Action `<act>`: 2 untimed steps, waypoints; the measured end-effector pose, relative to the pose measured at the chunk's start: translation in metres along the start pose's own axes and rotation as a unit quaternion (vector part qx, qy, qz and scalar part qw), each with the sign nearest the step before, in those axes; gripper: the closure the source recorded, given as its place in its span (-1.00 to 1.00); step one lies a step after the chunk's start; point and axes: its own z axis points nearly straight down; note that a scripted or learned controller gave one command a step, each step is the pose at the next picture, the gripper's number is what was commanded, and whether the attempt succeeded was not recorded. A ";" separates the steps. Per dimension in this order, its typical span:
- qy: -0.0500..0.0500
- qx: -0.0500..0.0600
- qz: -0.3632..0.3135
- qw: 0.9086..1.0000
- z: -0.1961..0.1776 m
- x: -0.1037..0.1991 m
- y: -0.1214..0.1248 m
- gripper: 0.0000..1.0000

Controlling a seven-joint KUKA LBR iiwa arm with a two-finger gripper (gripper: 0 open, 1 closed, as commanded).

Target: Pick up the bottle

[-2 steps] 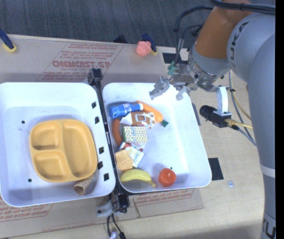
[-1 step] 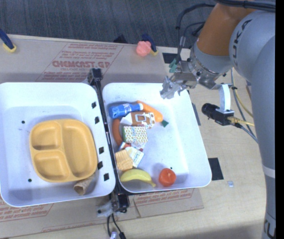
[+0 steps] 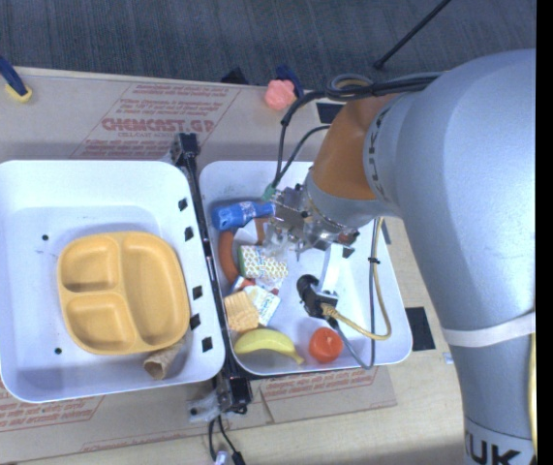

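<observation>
Brown cardboard-covered bench (image 3: pixel 92 114), printed with red lettering. Two shallow white plastic bins side by side on it: left bin (image 3: pixel 5 260) toward the left edge, right bin (image 3: pixel 392 342) toward the right edge, touching along a black divider strip (image 3: pixel 199 250). Blue clamp (image 3: pixel 10 77) at the far left corner. Pink clamp (image 3: pixel 280 93) on the far edge.

Dark grey carpet (image 3: pixel 160 17) beyond a cardboard-covered bench (image 3: pixel 92 95) — clamps (image 3: pixel 10 77) at its far edge.

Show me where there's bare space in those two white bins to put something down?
In the left bin, bare floor rings the yellow divided plate, widest above it and to its left. The right bin is crowded: blue bottle, banana, packets and the gripper.
</observation>
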 end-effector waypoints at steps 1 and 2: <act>0.000 -0.002 -0.115 0.993 -0.117 -0.011 -0.044 1.00; 0.000 0.000 -0.232 0.973 -0.058 0.000 -0.101 1.00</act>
